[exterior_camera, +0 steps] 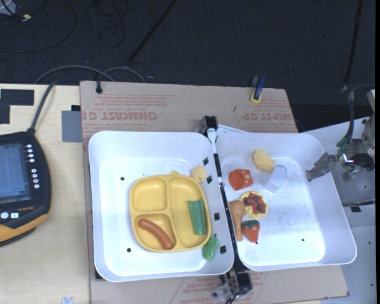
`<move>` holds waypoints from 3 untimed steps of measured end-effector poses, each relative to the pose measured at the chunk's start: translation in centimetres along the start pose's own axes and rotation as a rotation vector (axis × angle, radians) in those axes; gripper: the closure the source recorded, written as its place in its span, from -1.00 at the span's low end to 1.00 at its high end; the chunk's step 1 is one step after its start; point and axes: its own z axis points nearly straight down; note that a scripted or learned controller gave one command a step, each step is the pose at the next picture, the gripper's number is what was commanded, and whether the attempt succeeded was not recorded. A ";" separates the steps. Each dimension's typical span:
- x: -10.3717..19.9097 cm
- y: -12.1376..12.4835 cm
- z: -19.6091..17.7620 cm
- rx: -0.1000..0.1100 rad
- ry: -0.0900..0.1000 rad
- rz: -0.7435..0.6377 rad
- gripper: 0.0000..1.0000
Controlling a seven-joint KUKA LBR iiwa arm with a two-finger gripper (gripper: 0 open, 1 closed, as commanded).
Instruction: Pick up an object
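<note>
The right bin (316, 233) holds several toy foods along its left side: a pale yellow piece (263, 160), a red cup-like piece (240, 178), a clear plastic cup (275, 178), a small pizza-like disc (254, 203), a tan stick (237, 218) and a red strawberry (251, 230). My gripper (319, 167) hangs over the right rim of this bin, well to the right of the toys and touching none of them. Nothing shows in it.
The left bin (107, 170) carries a yellow divided tray (151, 198) with a sausage (155, 232) and a green block (197, 216). A green piece (209, 249) and a small yellow piece (198, 172) lie by the divider. A teach pendant (12, 182) sits far left.
</note>
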 end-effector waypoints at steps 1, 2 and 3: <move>10.2 -0.7 15.7 -0.008 -0.006 0.002 -1.00; 11.8 -2.1 16.5 -0.018 -0.020 0.012 -1.00; 12.2 -2.1 15.5 -0.008 -0.005 0.013 1.00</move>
